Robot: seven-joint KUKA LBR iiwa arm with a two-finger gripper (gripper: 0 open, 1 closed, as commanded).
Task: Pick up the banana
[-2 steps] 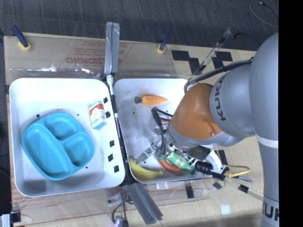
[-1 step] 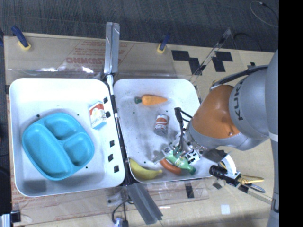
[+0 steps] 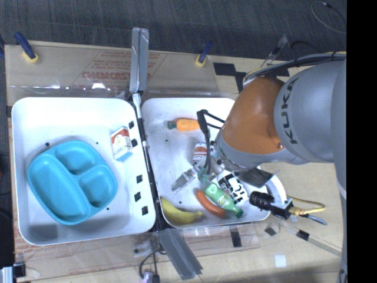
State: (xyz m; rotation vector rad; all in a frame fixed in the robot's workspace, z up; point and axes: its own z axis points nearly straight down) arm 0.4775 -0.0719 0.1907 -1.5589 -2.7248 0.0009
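Bench (image 3: 76,69) carries two white bins side by side. Left bin (image 3: 35,108): blue divided plate (image 3: 70,181), small red-and-white carton (image 3: 121,143). Right bin (image 3: 156,158): banana (image 3: 179,213) lying along the near wall, touched by nothing; red sausage (image 3: 209,203) and green bottle (image 3: 222,197) beside it, carrot (image 3: 184,124) towards the far wall. Gripper (image 3: 206,170) low over the bin's middle, near the bottle; cannot tell whether the fingers are apart.

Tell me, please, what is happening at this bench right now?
A grey KUKA arm reaches in from the right over the right bin, its wrist low among the clutter. The banana it should pick up lies at that bin's near edge, beside a hot dog and a green bottle. A carrot lies farther back. The left bin holds a blue divided plate and a small carton.
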